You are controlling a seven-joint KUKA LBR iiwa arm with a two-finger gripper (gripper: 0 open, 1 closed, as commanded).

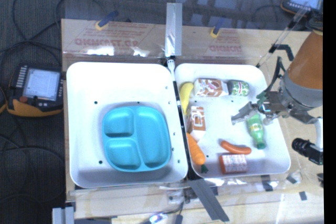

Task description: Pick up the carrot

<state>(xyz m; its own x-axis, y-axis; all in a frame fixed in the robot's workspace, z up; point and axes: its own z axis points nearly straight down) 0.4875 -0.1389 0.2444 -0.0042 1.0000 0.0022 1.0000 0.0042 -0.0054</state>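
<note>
The carrot (196, 151) is orange with a green stub and lies along the left wall of the right bin (273, 165), near its front corner. My gripper (253, 115) hangs over the right part of that bin, well to the right of the carrot and farther back. It is open, and the top of a green bottle (256, 134) sits just below and between its fingers. Nothing is held.
The right bin also holds a banana (185, 94), a bread pack (210, 87), a small can (239, 88), a carton (196, 118), a red sausage (235, 148) and a red can (233, 163). The left bin (84, 86) bears a blue divided plate (137, 136).
</note>
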